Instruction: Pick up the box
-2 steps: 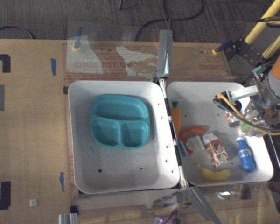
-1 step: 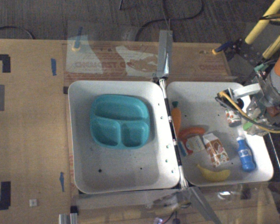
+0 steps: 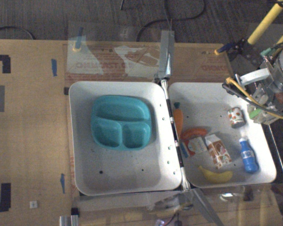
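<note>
Lying nearest the lens, at the near edge of the right bin [image 3: 269, 175]: one yellow banana [image 3: 216, 174]. Counting two white bins side by side, one teal divided plate [image 3: 121, 128], one box [image 3: 218, 150], one blue bottle [image 3: 248, 156], one small patterned can [image 3: 236, 117], one orange carrot [image 3: 178, 119], one red-and-white packet [image 3: 195, 141]. Sitting alone in the left bin [image 3: 80, 173]: the plate, toward its far half. Resting in the right bin, taking the box as landmark: banana just nearer than it, bottle to its right and apart, can beyond it and to the right, packet touching its left side, carrot farther left against the dividing wall. Lying tilted, box printed red-brown and white, roughly mid-bin. Hanging over the bin's far right rim, beyond and right of the box, well apart from it: gripper [image 3: 264, 108] amid yellow cabling; finger opening impossible to tell, nothing visibly held.
</note>
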Controlling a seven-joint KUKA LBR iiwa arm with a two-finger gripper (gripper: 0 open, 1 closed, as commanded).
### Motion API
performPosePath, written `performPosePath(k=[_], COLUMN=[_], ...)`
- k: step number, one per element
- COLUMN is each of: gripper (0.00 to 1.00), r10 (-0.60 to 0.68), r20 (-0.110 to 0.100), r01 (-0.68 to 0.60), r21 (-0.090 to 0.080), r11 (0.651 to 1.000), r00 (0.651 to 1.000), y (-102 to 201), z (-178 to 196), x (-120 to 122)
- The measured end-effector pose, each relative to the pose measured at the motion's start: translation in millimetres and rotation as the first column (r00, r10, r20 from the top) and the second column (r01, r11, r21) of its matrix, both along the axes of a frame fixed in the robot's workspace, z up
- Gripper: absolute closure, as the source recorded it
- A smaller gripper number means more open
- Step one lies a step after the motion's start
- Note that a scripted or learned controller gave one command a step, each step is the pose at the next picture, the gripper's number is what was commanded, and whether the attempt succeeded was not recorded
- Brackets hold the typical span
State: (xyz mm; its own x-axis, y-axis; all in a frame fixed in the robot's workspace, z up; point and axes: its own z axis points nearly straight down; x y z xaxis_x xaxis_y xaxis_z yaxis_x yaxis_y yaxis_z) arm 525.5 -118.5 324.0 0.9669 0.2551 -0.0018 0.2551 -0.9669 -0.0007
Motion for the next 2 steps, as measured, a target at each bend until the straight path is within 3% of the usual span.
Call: performPosePath(k=[1, 2], gripper=[1.0, 1.0], r10=[0.324, 0.318], r20=[-0.002, -0.003], r01=[-0.323, -0.318], r21=[0.004, 0.004], r11=[0.946, 0.948], r00=[0.946, 0.948], y=[8.2, 6.1], z=[-55.2, -46.3], x=[-46.9, -47.1])
